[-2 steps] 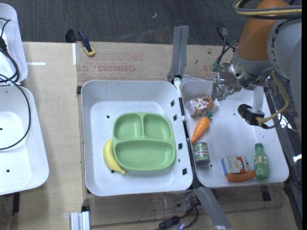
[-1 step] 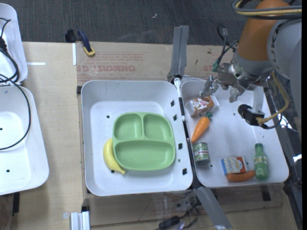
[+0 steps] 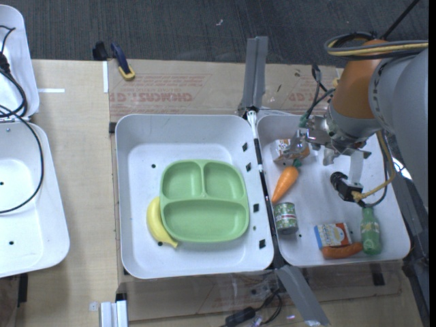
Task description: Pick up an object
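Gripper [image 3: 344, 161] hangs low in the right bin [image 3: 398, 251]; can't tell its state or whether it grips anything. Carrot [image 3: 285, 182] and can [image 3: 286, 218] sit left of it, green bottle [image 3: 370, 230], small box [image 3: 332, 235] and sausage [image 3: 342, 251] below it. Green tray [image 3: 204, 201] and banana [image 3: 157, 224] are far left in the other bin [image 3: 126, 203].

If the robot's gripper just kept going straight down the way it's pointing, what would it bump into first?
Probably the carrot. The gripper hangs over the back left part of the right bin, right by the carrot's leafy top, pointing down. Its height above the carrot is hard to judge from this view, so it might touch the bin floor beside it instead.
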Tool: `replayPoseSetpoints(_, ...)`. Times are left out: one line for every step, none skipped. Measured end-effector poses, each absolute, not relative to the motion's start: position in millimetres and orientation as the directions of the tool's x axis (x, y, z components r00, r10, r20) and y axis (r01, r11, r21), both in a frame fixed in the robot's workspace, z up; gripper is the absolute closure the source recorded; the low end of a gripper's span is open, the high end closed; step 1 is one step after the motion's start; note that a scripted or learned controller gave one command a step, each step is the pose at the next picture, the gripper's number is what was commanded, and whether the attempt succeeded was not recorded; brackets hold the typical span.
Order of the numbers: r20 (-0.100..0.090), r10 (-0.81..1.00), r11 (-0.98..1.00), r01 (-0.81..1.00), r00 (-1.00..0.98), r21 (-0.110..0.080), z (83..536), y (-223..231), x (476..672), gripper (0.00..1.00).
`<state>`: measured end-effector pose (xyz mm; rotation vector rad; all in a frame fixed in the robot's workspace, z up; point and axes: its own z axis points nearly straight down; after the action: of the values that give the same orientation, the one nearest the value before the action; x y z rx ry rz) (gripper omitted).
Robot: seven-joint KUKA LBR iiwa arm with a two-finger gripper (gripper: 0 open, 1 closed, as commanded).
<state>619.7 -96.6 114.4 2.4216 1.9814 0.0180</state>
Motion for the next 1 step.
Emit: replayPoseSetpoints(0.005,0.991,-0.137,0.990,0.137,0.024,107.0,-96.9,629.8,0.00)
